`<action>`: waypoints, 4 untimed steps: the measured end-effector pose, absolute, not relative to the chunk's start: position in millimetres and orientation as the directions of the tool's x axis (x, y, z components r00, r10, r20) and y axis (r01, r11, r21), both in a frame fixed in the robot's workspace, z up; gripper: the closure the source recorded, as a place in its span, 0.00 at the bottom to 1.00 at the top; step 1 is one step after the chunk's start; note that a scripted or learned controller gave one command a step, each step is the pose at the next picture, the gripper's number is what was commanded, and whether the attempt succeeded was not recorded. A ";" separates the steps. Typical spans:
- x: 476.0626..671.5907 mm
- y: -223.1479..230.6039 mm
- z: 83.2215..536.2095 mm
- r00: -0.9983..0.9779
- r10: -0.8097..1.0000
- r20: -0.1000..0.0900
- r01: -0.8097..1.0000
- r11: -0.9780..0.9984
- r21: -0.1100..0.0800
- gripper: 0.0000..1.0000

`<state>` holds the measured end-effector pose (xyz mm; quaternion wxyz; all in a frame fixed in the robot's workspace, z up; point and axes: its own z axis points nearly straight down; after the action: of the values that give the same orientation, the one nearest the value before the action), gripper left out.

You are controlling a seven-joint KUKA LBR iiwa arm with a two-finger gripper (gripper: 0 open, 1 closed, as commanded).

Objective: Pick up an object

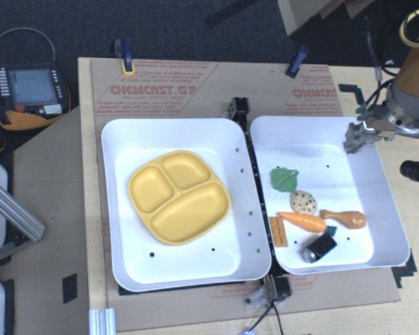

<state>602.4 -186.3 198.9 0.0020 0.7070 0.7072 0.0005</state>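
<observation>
A yellow tray [179, 197] is lying in the left bin [119, 208]. The right bin [377, 187] is holding a carrot [302, 221], wooden pestle [345, 218], green leaf [285, 179], cookie [303, 202] and black piece [320, 248]. The gripper [356, 137] is hovering over its far-right corner; grip state: cannot tell.

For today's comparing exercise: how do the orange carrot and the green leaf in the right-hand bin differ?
The carrot is orange, long and tapered; the leaf is green, flat and roughly as wide as long. The carrot lies among other items, touching the speckled cookie; the leaf lies apart, farther back. Both rest in the right bin.
</observation>
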 end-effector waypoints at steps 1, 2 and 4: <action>605.6 -195.5 250.4 0.000 1.000 0.000 1.000 0.000 0.006 1.00; 594.2 -148.2 237.4 -0.002 1.000 0.002 1.000 0.002 -0.002 1.00; 583.8 -52.6 230.0 -0.003 1.000 0.001 1.000 0.003 -0.005 1.00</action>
<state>583.8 -52.6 230.0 -0.0023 0.7061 0.7081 -0.0014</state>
